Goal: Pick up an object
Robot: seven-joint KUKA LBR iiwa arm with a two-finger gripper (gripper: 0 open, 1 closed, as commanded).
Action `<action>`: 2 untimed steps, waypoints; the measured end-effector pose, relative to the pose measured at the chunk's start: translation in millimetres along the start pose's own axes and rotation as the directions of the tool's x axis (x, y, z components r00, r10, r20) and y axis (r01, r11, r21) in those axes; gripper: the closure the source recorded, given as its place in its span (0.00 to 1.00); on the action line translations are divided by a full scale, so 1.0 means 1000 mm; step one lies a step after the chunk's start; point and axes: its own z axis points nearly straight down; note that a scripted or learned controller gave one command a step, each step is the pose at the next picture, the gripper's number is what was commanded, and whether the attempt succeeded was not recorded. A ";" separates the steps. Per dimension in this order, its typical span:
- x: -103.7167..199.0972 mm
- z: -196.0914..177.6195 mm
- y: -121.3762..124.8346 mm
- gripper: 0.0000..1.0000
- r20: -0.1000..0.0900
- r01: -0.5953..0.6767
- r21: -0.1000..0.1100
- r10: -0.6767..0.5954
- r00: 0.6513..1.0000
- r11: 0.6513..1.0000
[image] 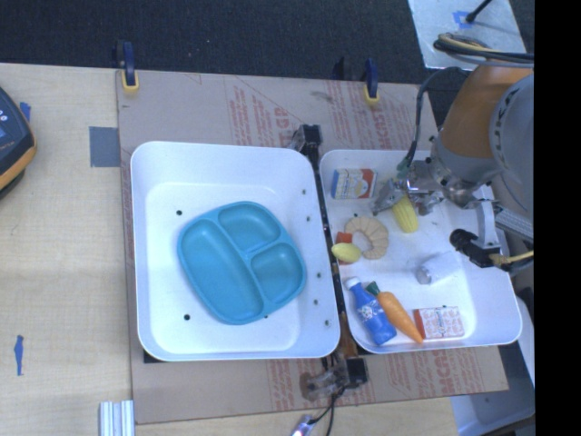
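Clutter fills the right bin [490, 321], while the left bin [150, 243] carries a blue divided plate [241, 260]. The claw [408, 198] sits low over the upper part of the right bin, right at a small yellow corn cob [405, 214] that lies just beneath its metal tip. From this slanted view I cannot tell whether the claw is released or clenched, nor whether the cob is truly inside its grip or merely beside it.

The cob looks like the likeliest target, so the step in hand reads as closing on it and lifting. To do that well, the claw should be centred across the cob's short width rather than along its length, since a rounded toy of that shape probably rolls or squirts out of an off-centre pinch. The descent should end with the tips close to the bin floor, so they catch the cob below its widest part.

Neighbours matter. A small milk carton [352, 183] stands just to the left, and a pale ring-shaped pastry [370, 237] lies near, below and left, with a lemon [346, 252] touching or almost touching it. A straight vertical lift keeps clear of them. The blue bottle [370, 312], carrot [399, 317], red box [438, 322] and grey piece [436, 267] are well apart and pose little risk.

A slow rise first would show whether the cob comes up with the claw.
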 end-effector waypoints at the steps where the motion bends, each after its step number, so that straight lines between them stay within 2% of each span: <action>1: -0.001 -0.011 0.000 1.00 0.001 0.002 0.002 -0.002 1.000 1.000; 2: 0.045 -0.117 -0.026 1.00 0.000 -0.001 -0.006 0.001 1.000 1.000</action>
